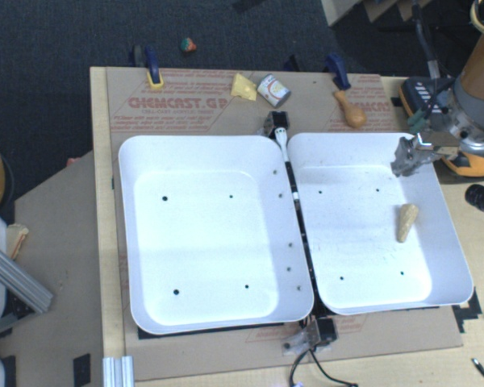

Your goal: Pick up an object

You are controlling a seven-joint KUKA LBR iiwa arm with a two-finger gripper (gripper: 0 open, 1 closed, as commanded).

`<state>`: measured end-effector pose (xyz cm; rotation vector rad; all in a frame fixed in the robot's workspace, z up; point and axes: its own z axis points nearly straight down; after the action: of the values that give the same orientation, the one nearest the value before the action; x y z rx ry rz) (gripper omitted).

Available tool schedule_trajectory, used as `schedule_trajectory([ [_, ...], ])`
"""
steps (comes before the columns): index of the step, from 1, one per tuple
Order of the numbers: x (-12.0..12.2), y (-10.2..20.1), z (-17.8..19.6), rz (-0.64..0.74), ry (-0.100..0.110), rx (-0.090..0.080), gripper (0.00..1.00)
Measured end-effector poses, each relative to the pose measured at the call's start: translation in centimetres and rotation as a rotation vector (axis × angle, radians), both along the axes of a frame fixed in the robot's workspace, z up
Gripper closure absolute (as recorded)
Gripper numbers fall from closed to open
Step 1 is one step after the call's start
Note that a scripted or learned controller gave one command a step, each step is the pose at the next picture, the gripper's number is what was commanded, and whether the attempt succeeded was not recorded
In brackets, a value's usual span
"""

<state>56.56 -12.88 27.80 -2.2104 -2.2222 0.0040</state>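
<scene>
A small tan, oblong object (pixel 406 221) lies in the right bin (pixel 363 289), toward its right side. My gripper (pixel 405 158) hangs over the bin's upper right corner, above and apart from the tan object. Nothing shows between the gripper's tips. The arm comes in from the right edge, grey with its wrist just above the bin's rim.
The left bin (pixel 210 297) sits beside the right one, with a black divider between them. Behind the bins on the cardboard lie a yellow piece (pixel 244 88), a small white box (pixel 273 90), a wooden-handled tool (pixel 348 108) and two blue clamps (pixel 152 64).
</scene>
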Motion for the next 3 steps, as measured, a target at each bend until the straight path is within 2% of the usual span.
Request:
schedule_trajectory([
  [1, 1.7, -7.5, 6.5, -0.011, -0.017, -0.011, 1.00],
  [2, 0.1, -9.7, 9.3, -0.008, -0.014, -0.008, 1.00],
  [3, -1.6, -7.2, 2.0, -0.006, -0.001, -0.001, 1.00],
])
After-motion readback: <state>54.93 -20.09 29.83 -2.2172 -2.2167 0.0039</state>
